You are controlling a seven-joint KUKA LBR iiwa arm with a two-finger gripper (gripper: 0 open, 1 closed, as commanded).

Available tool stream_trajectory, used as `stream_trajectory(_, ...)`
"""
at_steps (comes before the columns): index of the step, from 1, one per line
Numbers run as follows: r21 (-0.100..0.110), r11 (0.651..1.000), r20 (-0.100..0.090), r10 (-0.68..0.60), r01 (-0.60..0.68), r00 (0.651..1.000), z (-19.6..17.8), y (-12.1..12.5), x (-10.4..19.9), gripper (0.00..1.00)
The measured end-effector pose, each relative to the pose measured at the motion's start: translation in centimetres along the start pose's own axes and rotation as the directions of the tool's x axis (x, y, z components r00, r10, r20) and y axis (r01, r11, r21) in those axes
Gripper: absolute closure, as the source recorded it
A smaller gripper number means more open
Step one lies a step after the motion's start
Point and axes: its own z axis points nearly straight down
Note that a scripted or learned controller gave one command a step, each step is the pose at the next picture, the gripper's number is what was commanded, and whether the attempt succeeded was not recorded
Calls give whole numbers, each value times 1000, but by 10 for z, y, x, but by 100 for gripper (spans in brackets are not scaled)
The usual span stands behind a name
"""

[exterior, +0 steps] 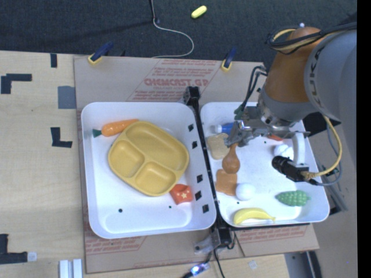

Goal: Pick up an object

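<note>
Whether the jaws are spread or pressed together cannot be told; the gripper hangs over the right bin, just above a brown pear-shaped object. Around it lie one white egg, one banana and one green piece. One yellow tray, one carrot and one red block lie in the left bin.
</note>
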Motion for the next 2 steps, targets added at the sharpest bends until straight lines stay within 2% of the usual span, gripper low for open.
stream_trajectory(1, -2, 1000, 0, 0, 0, 1000, -15, 6, -6, 100)
stream_trajectory(2, 0, 1000, 1, 2, -2, 1000, -5, 1, 3, 100)
